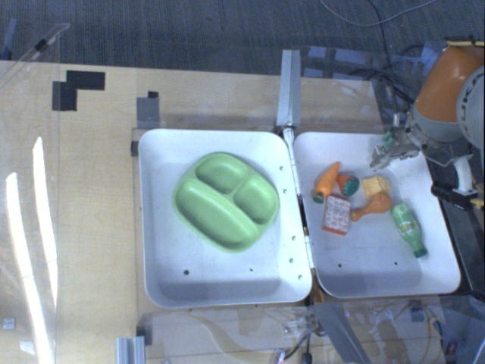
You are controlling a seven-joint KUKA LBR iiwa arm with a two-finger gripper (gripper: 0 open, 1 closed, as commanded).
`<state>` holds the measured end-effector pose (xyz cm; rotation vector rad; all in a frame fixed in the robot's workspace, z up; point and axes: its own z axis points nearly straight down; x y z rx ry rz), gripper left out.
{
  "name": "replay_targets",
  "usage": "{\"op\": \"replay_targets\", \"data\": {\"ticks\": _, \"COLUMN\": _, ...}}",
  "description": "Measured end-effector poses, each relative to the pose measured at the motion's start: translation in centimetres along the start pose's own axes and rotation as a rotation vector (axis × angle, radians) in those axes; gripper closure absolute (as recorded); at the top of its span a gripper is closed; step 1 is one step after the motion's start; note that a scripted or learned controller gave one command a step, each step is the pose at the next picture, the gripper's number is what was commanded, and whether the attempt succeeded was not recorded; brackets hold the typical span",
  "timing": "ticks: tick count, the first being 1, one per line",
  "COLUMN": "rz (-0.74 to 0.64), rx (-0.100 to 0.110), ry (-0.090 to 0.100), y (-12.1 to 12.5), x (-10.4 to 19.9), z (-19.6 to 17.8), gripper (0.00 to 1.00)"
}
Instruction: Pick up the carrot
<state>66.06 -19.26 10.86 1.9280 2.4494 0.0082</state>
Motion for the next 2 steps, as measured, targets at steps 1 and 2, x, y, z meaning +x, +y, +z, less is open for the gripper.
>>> {"op": "replay_targets", "data": {"ticks": 1, "rz": 0.178, "rx": 0.015, "ry": 0.013, "y": -4.5, "x": 8.4, "z": -9.2, "gripper": 1.0}}
{"op": "replay_targets", "data": {"ticks": 2, "rz": 0.327, "rx": 0.018, "ry": 0.013, "y": -4.6, "x": 14.3, "z": -7.9, "gripper": 1.0}}
